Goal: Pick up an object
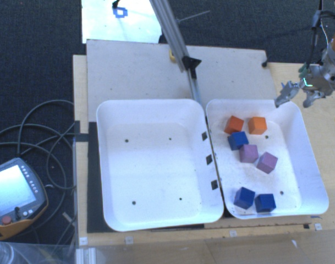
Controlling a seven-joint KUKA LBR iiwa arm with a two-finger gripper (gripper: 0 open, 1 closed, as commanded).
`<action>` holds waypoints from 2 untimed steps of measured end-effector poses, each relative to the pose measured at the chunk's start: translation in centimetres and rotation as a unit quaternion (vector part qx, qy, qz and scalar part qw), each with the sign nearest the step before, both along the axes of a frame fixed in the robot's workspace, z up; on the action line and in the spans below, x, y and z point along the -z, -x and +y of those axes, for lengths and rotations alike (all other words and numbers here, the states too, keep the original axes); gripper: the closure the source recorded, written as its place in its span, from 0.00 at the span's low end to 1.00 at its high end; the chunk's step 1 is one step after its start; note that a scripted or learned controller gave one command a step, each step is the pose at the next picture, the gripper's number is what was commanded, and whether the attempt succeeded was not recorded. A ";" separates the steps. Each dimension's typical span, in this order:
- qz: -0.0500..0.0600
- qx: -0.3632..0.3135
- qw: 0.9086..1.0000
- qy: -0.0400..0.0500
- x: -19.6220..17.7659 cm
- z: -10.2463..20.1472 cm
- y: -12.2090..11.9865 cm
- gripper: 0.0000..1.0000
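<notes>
Nothing is lifted yet, by my reckoning: all seven blocks lie in the right bin (313, 164), and the whole pick is left to do. Taking that bin as my landmark and going left to right: far to its left, on dark carpet, a teach pendant (13, 194) lies among looped black cables (43, 125). Just to its left, touching wall to wall, sits the left bin (156, 164), bare white inside but for small dark dots. Both rest on the pale table (233, 70). Behind the seam between the bins a grey metal pole (168, 23) slants up and away.

Inside the right bin, the orange-red block (234, 124) and orange block (257, 125) lie toward its far wall. A blue block (237, 140) touches the orange-red one on its near side, then two purple blocks (248, 153) (267, 162) toward the middle. A pair of dark blue blocks (244, 197) (265, 202) sits at the near wall.

My claw (297, 94) hangs over the bin's far right corner, well apart from every block, fingers spread and pinching nothing. I judge I must first travel inward over a block, then descend.
</notes>
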State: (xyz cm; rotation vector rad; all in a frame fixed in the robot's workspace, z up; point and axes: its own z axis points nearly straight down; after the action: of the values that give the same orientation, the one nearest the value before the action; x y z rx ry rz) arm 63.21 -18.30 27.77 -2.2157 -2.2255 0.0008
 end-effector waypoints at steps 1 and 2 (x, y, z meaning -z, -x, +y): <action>-0.002 -0.001 1.000 0.001 -0.2 0.0 -0.1 0.00; 0.001 0.001 1.000 0.000 5.7 -0.5 0.5 0.00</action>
State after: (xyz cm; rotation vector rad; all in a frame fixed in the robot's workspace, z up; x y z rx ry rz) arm 62.74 -18.76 22.06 -2.2182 -2.2222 0.0034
